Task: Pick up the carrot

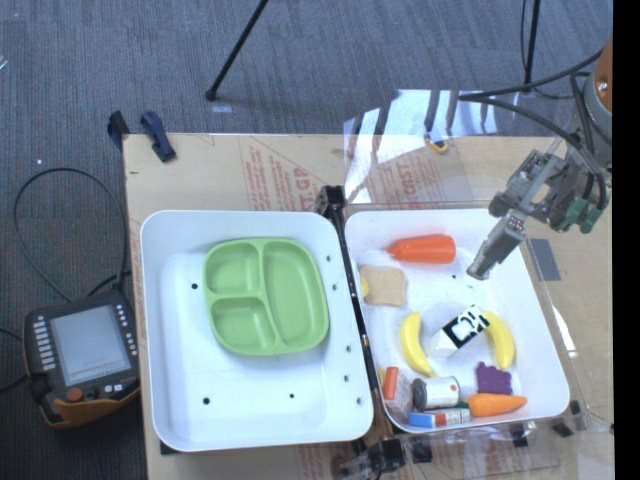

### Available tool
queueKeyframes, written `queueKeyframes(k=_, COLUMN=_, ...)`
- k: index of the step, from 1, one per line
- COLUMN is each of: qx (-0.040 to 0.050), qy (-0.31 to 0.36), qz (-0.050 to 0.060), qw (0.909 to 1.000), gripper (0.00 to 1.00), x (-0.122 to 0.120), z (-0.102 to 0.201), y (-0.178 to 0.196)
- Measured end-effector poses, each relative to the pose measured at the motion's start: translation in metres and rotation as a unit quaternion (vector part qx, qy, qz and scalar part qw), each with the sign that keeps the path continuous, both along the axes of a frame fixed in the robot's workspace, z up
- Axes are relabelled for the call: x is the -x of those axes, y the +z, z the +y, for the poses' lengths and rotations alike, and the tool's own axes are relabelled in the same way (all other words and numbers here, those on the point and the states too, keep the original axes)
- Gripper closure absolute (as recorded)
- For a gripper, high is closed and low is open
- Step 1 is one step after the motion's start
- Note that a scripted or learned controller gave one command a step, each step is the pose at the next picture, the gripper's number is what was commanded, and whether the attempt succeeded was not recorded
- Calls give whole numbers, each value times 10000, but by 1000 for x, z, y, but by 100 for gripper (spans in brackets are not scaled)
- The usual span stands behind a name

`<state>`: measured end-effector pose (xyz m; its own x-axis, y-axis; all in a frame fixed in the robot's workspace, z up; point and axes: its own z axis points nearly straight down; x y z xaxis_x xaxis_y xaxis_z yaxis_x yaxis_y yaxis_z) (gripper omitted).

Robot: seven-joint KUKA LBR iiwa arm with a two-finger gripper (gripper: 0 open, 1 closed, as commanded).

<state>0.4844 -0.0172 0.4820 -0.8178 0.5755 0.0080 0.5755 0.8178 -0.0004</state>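
A small tapered orange carrot (496, 405) lies at the front right corner of the right bin (530, 298), beside a purple piece (492, 378). A thicker orange-red carrot-shaped piece (423, 249) lies near the bin's back wall. My gripper (483, 264) hangs over the back right part of this bin, tilted down and to the left. It is just right of the orange-red piece and far behind the small carrot. Nothing shows in its grasp.
The right bin also holds a bread slice (384, 285), two bananas (413, 343) (501, 339), a black-and-white carton (462, 328), a can (436, 393) and a marker (440, 419). The left bin (180, 388) holds a green divided plate (266, 295). A teach pendant (82, 353) lies on the floor at left.
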Motion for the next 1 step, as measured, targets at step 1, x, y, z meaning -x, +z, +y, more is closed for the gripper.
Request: queueKeyframes(k=1, qx=18, qy=-138, qz=-40, qw=9999, gripper=0, x=6, z=-27, y=8)
